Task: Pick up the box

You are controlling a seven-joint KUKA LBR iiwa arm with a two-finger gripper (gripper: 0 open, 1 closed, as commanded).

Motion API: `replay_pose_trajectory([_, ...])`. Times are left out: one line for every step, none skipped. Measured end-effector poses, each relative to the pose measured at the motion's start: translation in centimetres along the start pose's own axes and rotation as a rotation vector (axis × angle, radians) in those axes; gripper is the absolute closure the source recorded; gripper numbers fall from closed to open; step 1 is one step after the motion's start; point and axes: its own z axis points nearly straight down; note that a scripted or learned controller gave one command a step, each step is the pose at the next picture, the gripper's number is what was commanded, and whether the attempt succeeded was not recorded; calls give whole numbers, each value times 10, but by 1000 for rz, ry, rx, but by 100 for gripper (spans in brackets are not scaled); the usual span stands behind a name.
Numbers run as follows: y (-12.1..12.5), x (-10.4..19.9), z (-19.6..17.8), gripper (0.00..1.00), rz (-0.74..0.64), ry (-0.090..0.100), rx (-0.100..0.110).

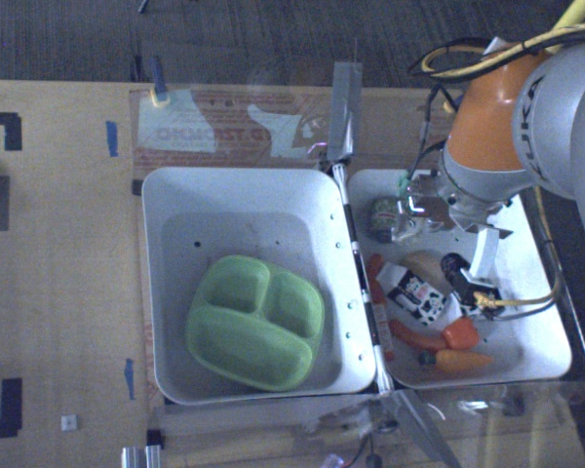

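Orange pieces (pixel 460 361): front of right bin (pixel 538 351), just beside box.
Green tray (pixel 256 322): in left bin (pixel 171 252).
Box (pixel 416 295): white and black, lying mid right bin.
Claw (pixel 419 209): above bin's far part, near box; released or clenched, cannot tell.

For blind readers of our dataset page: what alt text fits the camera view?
A grey and orange robot arm reaches over the right bin, which holds a small printed box among orange items; the left bin holds a green divided tray.
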Motion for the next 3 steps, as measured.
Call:
replay_pose_trajectory([-97,-98,-25,100,-4,0,3])
replay_pose_trajectory([-24,-75,-47,100,-25,-1,0])
replay_pose_trajectory([-27,-12,-72,100,286,-1,0])
